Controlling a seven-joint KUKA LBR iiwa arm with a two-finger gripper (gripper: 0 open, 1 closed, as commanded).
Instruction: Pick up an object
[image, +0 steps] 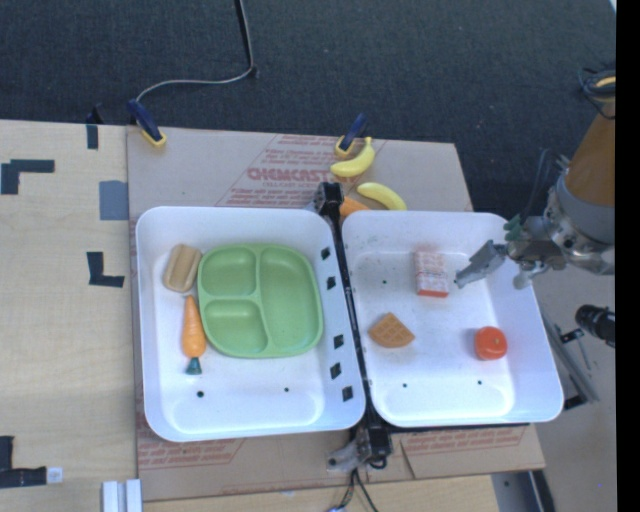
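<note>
Claw (497, 262) hangs spread w/ nothing in it over right bin (530, 400), prob. lining up on the small carton (432, 273) (nearest item, just beside one finger).

So in the left bin (160, 400) there's a divided plate (262, 300) roughly mid-bin, toward the far edge, with a bread slice (181, 268) and carrot (192, 332) squeezed along its left side. Right bin (520, 400): small carton (432, 273) toward the far edge, waffle piece (391, 331) near the left wall, tomato (490, 343) toward the right edge.
</note>
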